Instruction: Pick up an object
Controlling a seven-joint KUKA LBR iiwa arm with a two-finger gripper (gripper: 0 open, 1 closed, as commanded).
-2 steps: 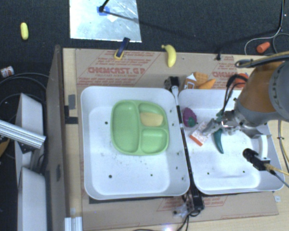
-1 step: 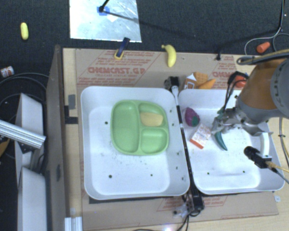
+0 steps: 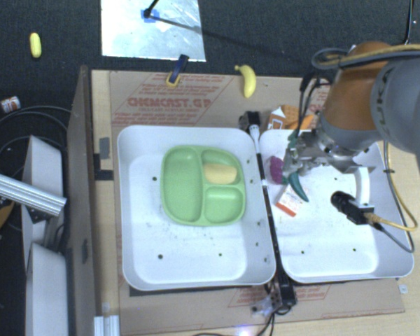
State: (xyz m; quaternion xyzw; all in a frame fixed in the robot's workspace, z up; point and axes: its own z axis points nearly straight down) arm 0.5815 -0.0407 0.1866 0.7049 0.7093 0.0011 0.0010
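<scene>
Arm (image 3: pixel 378 96) comes in over the far-right rim of the right bin (image 3: pixel 378 257), with the wrist low over that bin's far-left quarter. Jaws point down into that quarter; open or closed, cannot tell from this angle, the wrist body hides them. Nearest candidate is a teal piece (image 3: pixel 297 187) on the right bin floor, directly under the jaws, tilted, its upper end up against the tool; cannot tell if it's between the jaws. A purple piece (image 3: pixel 276 166) lies just beside it, against the right bin's left wall. A white-and-red packet (image 3: pixel 288 203) lies flat on the floor just nearer the camera, touching or nearly touching the teal piece. An orange-and-white item (image 3: pixel 285 117) sits at the right bin's far-left corner; in or out of the rim is unclear. The left bin (image 3: pixel 189 261) butts against the right bin's left wall and holds a green three-compartment plate (image 3: pixel 185 187) with a pale yellow item (image 3: pixel 220 172) in the compartment nearest the right bin's far-left corner. A banana (image 3: pixel 247 81) lies on the surface beyond that same corner.
</scene>
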